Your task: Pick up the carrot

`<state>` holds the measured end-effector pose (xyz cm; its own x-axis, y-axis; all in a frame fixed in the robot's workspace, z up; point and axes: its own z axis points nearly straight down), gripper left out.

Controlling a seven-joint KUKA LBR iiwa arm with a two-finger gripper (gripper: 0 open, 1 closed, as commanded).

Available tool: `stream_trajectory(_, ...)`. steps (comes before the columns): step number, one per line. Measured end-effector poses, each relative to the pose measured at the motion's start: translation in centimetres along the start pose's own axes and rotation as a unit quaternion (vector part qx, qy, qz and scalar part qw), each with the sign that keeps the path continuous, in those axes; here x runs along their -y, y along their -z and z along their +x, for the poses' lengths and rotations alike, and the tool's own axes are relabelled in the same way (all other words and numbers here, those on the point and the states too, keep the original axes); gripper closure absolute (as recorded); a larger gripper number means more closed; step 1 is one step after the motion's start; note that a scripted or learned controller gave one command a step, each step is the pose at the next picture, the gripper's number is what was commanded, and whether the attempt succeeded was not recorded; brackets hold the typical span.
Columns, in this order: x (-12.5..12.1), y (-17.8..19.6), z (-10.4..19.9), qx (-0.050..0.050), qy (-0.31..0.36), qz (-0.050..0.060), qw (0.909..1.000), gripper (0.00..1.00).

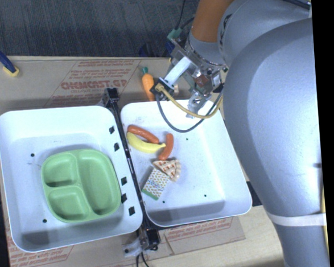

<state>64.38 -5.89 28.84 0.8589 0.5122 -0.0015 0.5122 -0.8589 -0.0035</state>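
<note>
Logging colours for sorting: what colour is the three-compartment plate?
The three-compartment plastic plate is light green, best seen in the camera view.

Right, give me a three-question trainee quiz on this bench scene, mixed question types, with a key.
1. True or false: the carrot lies on the bench, outside both bins.
2. What sits in the left bin? A) a mug B) a green divided plate C) a spoon
3. Fill in: the banana lies in the ___ bin.
Key: 1 true; 2 B; 3 right.
</note>
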Motion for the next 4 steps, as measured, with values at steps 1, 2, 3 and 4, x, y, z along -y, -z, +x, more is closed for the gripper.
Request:
stream_trajectory(1, 0.0, 1.4, 0.5, 0.001, -0.156, -0.001, 0.9878, 0.00)
stream_trajectory(2, -4.4, -14.0, -2.5, 0.002, -0.092, 0.002, 0.9958, 0.00)
stream_trajectory(3, -2.2, -0.3, -1.7, -0.001, -0.109, 0.000, 0.9940, 0.00)
stream_trajectory(4, -6.7, 2.9, -4.1, 0.000, -0.129, 0.000, 0.9916, 0.00)
